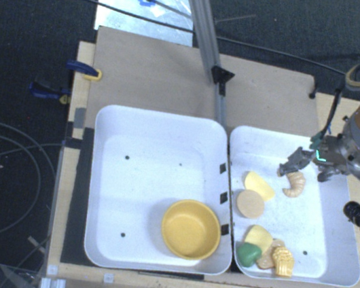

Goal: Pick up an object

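**End effector poised over the curled tan piece in the right bin**

The end effector (pixel 310 168) hangs above the right white plastic bin (pixel 340 234), its two dark fingers spread and pinching nothing. The small curled tan toy croissant (pixel 293 184) lies just beside and below the fingertips, apparently the nearest target. To grasp it well, the fingers should likely straddle the narrow waist of the curl and descend straight, closing only once low enough to catch it.

There is open white floor around that piece. The pale yellow wedge (pixel 259 185) and the round beige disc (pixel 250 204) sit nearer the wall shared with the left white bin (pixel 134 132). A green, yellow and golden toy cluster (pixel 265 250) crowds the near corner. The yellow bowl (pixel 190 228) sits well apart.
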Tool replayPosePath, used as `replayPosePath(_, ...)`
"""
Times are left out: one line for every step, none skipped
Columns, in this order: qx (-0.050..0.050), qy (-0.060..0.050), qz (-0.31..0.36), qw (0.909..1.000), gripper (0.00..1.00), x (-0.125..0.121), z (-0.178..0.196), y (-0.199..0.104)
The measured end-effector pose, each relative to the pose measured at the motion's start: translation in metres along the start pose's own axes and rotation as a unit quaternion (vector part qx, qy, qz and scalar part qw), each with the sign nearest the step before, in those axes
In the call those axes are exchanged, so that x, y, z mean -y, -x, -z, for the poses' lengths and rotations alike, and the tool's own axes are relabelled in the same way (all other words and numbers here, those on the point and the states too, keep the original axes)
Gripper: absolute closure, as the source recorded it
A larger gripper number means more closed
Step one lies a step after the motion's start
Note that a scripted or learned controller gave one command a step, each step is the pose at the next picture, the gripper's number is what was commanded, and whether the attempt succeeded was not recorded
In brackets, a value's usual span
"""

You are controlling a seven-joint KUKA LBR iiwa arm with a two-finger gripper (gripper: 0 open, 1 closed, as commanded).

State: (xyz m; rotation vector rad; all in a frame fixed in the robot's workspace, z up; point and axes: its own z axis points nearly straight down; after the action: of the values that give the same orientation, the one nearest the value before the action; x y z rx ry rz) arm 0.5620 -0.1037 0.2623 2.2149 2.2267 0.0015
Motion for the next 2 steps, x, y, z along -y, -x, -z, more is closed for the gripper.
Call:
replayPosePath(0.0, 0.0, 0.0, 1.0, 0.0, 0.0, 0.0, 0.0)
replayPosePath(0.0, -0.001, -0.002, 1.0, 0.0, 0.001, -0.041, -0.003)
